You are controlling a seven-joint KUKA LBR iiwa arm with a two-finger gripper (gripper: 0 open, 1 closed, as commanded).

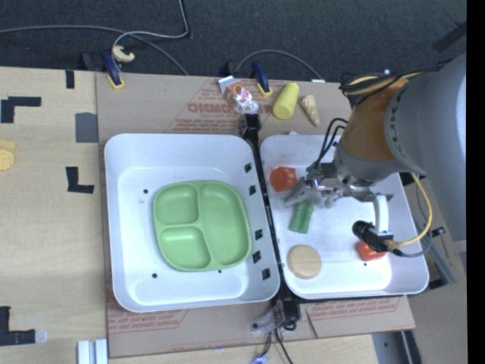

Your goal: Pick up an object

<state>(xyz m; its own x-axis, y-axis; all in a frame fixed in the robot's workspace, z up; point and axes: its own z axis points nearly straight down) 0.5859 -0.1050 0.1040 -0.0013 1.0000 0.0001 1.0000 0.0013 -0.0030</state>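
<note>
The right bin [341, 279] holds a red-orange round object [283, 177], a green stick-shaped piece [301, 216], a tan round disc [305, 262] and a small red-orange piece [370, 250]. My gripper [303, 192] reaches in from the right and hangs low between the red round object and the top of the green piece. Nothing shows held between its parts. The grey arm with its orange band [371, 131] covers the bin's upper right area.
The left bin [125, 165] holds a green divided plate [201, 224]. Behind the bins on the cardboard lie a yellow cylinder [286, 101], a tan cone-like piece [311, 110] and a small wrapped item [241, 95]. Cables run along the back.
</note>
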